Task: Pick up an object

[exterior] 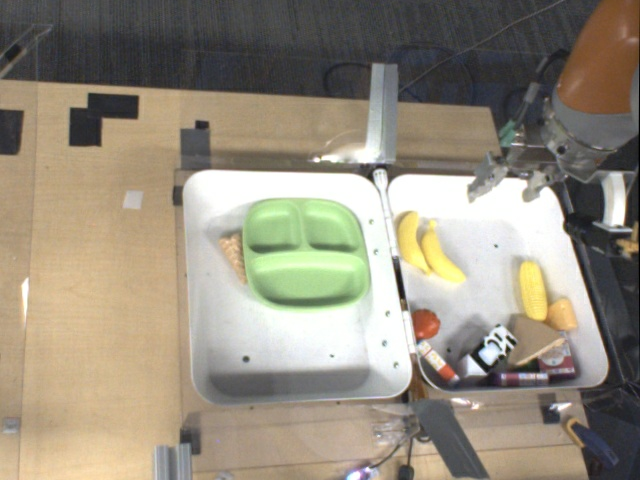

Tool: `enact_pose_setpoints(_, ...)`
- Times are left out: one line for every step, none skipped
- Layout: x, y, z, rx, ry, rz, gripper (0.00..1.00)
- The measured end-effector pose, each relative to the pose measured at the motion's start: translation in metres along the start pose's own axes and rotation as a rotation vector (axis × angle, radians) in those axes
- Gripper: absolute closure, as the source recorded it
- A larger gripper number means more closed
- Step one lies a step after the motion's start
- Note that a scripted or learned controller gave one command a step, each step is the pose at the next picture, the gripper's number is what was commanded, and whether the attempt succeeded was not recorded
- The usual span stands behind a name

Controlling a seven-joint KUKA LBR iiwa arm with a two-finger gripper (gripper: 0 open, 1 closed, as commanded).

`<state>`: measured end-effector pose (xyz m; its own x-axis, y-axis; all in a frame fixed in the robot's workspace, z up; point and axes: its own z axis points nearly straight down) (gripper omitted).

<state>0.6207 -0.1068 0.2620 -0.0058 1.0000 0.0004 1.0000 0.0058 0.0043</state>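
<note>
The arm (600,68) reaches in from the upper right, its orange band high in the corner and the grey wrist just below it, leaning down and leftward toward the far edge of the right bin (590,298). The gripper (508,181) hangs over that bin's far rim, near its right corner, with its two fingers (482,183) spread wide apart and nothing between them; one fingertip points toward the bin's middle, the other sits closer to the right wall. The objects lie below it, nearer the front of the bin. A pair of yellow bananas (428,248) lies side by side near the divider between the bins, well apart from the gripper and to its lower left. A yellow corn cob (533,289) lies upright in the picture near the right wall, with a small orange piece (562,314) touching its lower end. Along the front edge sits a cluster: a red tomato-like item (426,323) beside the divider, a red-and-white tube (438,362), a black-and-white object (494,347), a tan cardboard piece (535,339) and a dark marker-like item (530,375), all close together or touching. In the left bin (210,358) a green divided tray (304,252) rests toward the back, with a tan textured object (233,256) peeking out from under its left side.
</note>
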Motion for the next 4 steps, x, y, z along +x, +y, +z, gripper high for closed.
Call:
enact_pose_setpoints(0.013,-0.002,0.148,0.001,0.0,0.067,0.0)
enact_pose_setpoints(0.018,-0.013,0.171,-0.009,-0.001,0.075,0.0)
enact_pose_setpoints(0.05,-0.024,0.075,-0.003,0.0,-0.26,0.0)
enact_pose_setpoints(0.002,-0.041,0.168,-0.002,-0.001,-0.206,0.0)
